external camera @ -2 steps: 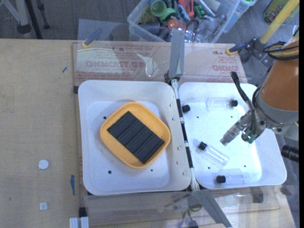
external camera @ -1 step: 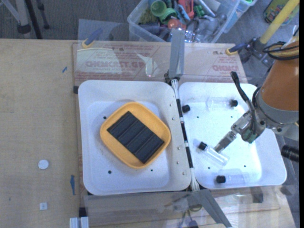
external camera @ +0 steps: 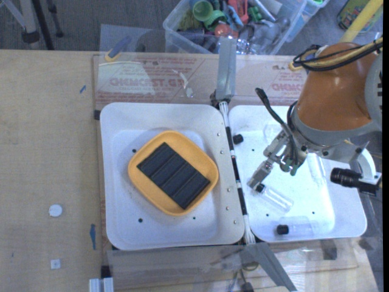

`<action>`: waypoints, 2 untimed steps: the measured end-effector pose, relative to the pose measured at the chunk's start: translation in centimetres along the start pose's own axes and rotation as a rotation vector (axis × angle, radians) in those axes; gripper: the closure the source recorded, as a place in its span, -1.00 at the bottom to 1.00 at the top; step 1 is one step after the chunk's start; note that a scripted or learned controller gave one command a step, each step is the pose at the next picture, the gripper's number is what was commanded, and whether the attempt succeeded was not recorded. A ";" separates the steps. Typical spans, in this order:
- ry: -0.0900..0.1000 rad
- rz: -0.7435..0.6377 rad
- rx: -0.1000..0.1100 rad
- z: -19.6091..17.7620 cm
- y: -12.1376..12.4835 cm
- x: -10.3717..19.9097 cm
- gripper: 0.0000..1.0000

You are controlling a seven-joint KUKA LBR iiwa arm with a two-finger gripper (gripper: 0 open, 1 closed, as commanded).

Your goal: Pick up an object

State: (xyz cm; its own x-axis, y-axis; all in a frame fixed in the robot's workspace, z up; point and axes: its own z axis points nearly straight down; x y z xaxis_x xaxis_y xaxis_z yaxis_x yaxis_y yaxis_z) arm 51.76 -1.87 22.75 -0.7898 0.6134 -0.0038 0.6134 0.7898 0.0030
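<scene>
**Right bin** [external camera: 349, 222]: The gripper [external camera: 262, 176] is low over the left half of this bin, slanting down towards its near left. Whether it is spread or pressed together cannot be told, and nothing is seen held in it.

A clear tube [external camera: 278, 197] with a black end lies flat on the bin floor, just beside the gripper tip on its near side. A second clear tube [external camera: 299, 228] with a black cap lies along the near wall. A small black piece [external camera: 237, 139] sits by the far left wall.

**Left bin** [external camera: 114, 163]: A yellow square dish [external camera: 137, 176] rests in the centre, turned cornerwise, with a black ribbed panel [external camera: 174, 171] on top.

**Surroundings:** A clear storage box [external camera: 182, 26] of coloured toys stands beyond the bench [external camera: 42, 132].
</scene>
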 end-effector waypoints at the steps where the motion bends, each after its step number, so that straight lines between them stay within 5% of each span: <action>1: -0.005 0.002 -0.004 -1.1 0.1 -0.2 1.00; 2: -0.002 -0.071 0.000 2.2 -4.1 -7.1 1.00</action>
State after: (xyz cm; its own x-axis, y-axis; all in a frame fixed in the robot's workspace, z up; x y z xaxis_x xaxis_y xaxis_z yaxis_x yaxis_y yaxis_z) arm 54.85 -9.51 20.57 -0.8314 0.5556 -0.0064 0.5556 0.8314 0.0024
